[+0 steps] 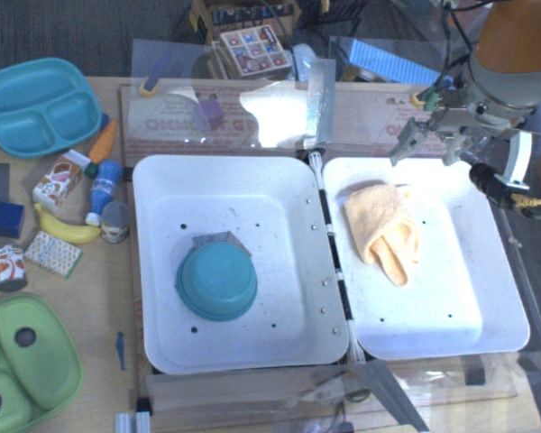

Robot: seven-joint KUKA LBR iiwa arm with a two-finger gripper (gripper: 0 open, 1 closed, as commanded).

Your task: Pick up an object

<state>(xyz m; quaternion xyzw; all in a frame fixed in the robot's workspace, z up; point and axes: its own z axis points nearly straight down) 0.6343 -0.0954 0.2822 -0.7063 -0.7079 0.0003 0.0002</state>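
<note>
A folded pale-orange cloth (384,227) lies in the right bin (487,323), toward its back left. An upturned teal bowl (216,280) sits in the left bin (162,197), with a small grey flat piece (215,239) poking out behind it. My gripper (426,153) hangs over the back edge of the right bin, up and to the right of the cloth and apart from it. Its fingers (402,150) stand open with nothing between them.
A low cardboard wall (252,115) runs behind both bins. Left of the bins the bench holds a teal divided plate (41,105), a banana (65,225), a blue bottle (103,188), a small carton (58,179) and a green tray (22,359).
</note>
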